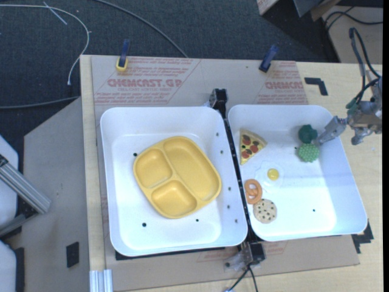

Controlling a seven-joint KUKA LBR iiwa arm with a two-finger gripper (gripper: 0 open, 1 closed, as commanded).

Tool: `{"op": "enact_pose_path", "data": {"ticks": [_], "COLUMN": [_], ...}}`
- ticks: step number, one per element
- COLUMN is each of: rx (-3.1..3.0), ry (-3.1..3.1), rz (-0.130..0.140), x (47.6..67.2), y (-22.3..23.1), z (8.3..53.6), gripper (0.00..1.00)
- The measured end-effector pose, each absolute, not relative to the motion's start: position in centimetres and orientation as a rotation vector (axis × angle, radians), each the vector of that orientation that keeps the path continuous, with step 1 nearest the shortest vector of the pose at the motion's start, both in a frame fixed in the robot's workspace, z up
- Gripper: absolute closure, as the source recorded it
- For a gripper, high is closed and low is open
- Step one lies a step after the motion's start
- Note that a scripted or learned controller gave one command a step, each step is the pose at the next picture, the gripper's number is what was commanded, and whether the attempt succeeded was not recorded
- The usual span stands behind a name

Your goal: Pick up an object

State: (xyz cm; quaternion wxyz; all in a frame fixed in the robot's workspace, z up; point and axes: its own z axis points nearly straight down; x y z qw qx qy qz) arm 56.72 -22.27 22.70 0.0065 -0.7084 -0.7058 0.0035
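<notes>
two white bins sit side by side on the surface (182,72). left bin (121,224) holds a yellow divided tray (176,175), lying flat. right bin (340,218) holds a pizza slice (250,145), fried egg (271,174), pretzel (253,190) and cookie (265,211) near its left wall (pretzel and cookie just touching), with green broccoli (308,143) towards the far right corner. the jaws (322,135) hang at the right bin's far right edge, just beside the broccoli; cannot tell whether they are wide or narrow. nothing visibly held.
</notes>
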Motion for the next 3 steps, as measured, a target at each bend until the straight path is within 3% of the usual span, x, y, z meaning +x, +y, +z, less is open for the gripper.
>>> {"op": "enact_pose_path", "data": {"ticks": [1, 3], "rx": [-2.221, -2.217], "ry": [-2.222, -2.218], "rz": [0.0, 0.002], "x": [57.0, 57.1], "y": [-22.2, -21.3], "z": [23.5, 15.0], "gripper": [0.0, 0.0]}}
